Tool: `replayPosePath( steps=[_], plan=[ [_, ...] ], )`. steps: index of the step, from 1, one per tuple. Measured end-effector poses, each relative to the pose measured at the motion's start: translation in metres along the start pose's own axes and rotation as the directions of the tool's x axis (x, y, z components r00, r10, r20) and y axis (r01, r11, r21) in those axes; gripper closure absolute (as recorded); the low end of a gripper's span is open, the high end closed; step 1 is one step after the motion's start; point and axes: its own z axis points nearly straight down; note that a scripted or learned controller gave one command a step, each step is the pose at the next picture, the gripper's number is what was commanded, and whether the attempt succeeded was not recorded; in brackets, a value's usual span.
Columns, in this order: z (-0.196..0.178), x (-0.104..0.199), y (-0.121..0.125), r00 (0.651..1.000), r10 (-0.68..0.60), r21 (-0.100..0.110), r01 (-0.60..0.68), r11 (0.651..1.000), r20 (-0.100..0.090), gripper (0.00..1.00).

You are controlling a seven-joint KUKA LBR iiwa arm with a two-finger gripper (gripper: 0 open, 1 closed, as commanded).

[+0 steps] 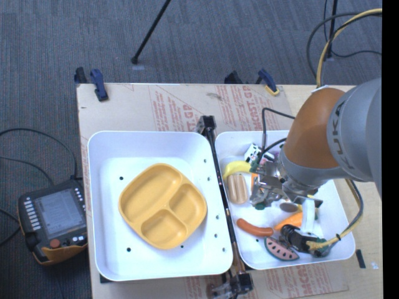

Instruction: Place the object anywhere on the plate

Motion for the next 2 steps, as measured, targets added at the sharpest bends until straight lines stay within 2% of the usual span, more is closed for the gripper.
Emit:
replayPosePath(
  steps=[1,2],
  plan=[
    [-0.015,0.074,-0.025,0.997,-0.071,0.000,0.071,0.997,0.001,1.00],
    [-0.038,0.135,-0.025,0.987,-0.158,-0.001,0.158,0.987,0.003,1.00]
  ],
)
